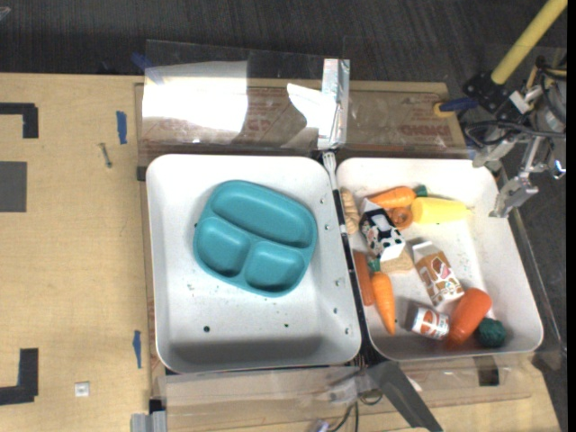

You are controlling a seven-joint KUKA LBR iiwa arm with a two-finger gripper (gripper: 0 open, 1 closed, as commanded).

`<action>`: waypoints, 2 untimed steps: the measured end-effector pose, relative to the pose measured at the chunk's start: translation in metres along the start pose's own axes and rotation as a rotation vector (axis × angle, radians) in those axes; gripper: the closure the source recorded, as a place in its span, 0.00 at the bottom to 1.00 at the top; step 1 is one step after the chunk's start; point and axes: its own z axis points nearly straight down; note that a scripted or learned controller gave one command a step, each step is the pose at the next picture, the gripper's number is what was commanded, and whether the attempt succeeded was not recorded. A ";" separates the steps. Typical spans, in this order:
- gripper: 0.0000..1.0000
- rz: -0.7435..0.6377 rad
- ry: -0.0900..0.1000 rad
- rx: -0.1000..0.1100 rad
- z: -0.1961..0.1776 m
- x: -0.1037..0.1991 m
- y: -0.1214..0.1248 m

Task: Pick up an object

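The right white bin (520, 268) holds several toy foods. An orange carrot (394, 196) and a yellow piece (439, 210) lie at its far side. A black-and-white carton (382, 232) sits by the left wall, with a brown snack box (437, 277) in the middle. Nearer the front lie a second carrot (383, 301), a small can (427, 322) and an orange-red vegetable (469, 311) with a dark green top (491, 333). My gripper (508, 198) hangs at the bin's far right corner, above the rim and apart from every object, with nothing seen in it.
The left white bin (171, 268) holds a teal divided plate (255, 235). A clear plastic sheet (243, 97) stands behind the bins. Cables and a yellow rod (531, 30) crowd the top right beside the arm. Cardboard bench (63, 241) lies to the left.
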 end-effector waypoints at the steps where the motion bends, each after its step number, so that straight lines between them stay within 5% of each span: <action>1: 0.00 0.016 0.011 -0.003 0.121 0.073 -0.019; 2: 0.00 0.060 -0.023 0.004 0.165 0.120 0.009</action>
